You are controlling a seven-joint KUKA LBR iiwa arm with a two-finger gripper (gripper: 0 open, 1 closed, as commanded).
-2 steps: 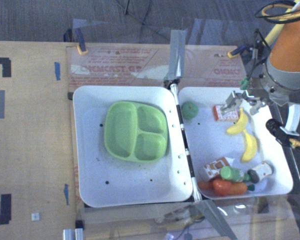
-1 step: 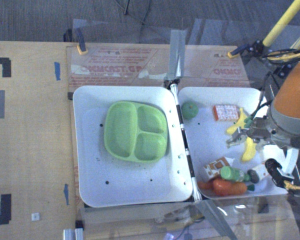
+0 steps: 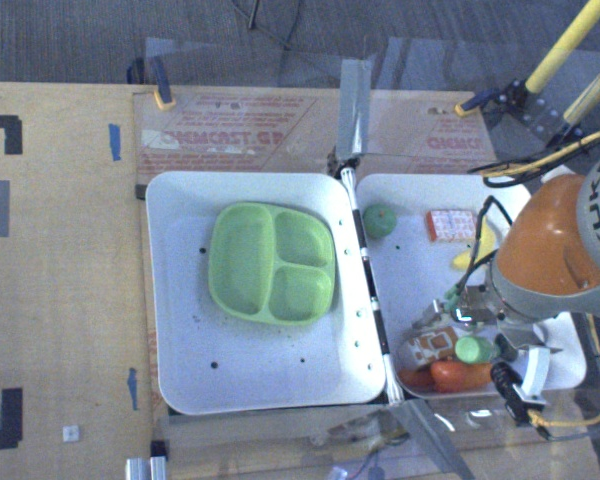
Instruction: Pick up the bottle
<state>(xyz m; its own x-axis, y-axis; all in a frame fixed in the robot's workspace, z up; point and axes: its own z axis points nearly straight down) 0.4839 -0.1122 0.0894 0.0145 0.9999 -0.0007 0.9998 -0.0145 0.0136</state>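
Camera view is showing us the bottle [image 3: 448,347] lying on its side in the near left corner of the right bin [image 3: 420,268], its green cap [image 3: 469,349] pointing toward the arm. We are reading it as small and clear-bodied, with a printed orange-and-white label, smooth and rounded, so it is likely to roll if nudged. A red, glossy tomato-like piece [image 3: 458,374] is sitting just beside it on the near side, touching or nearly so, crowding the corner and leaving little room for fingers there.

Our gripper [image 3: 462,313] is hanging low, just above and behind the bottle, with the orange-banded wrist hiding much of it; we cannot tell how far it is spread, nor whether it is touching the bottle. We are judging the approach to be under way, the pick not yet done.

Farther back, a small green ball [image 3: 380,219], a red-and-white packet [image 3: 450,225] and a yellow piece [image 3: 477,250] are lying well apart. In the left bin [image 3: 180,348], a matte green divided plate [image 3: 273,263] is resting flat.
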